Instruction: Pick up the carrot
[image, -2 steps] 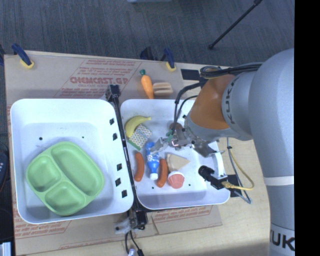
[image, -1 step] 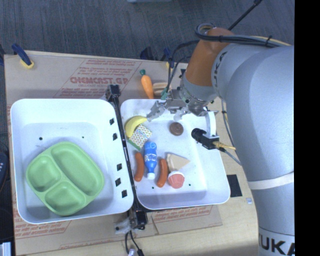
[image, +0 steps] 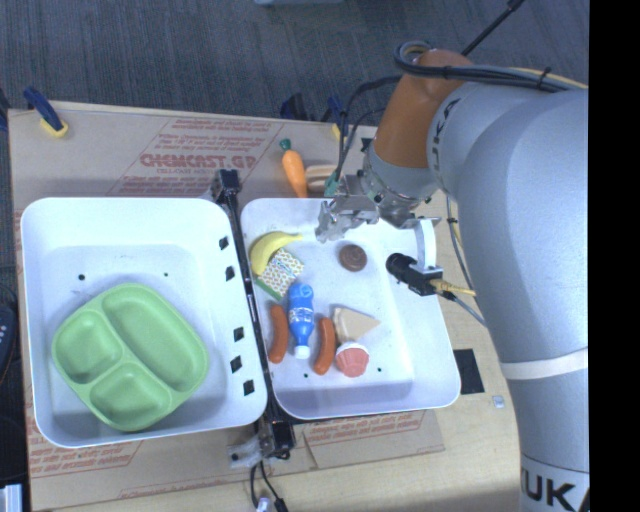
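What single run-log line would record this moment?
carrot: on bench behind right bin | end effector: above bin's back edge, apart from carrot | pick: not yet done

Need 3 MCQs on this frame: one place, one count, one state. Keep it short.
1. Where is the carrot?
A. on the cardboard behind the right bin
B. on the green tray
C. between two sausages

2. How many compartments in the green tray?
A. two
B. three
C. five

3. The blue bottle is:
A. upright
B. lying down
C. in the gripper

Answers: 1 A, it lies outside the bin's far rim. 2 B, three wells show. 3 B, it lies flat between the sausages.
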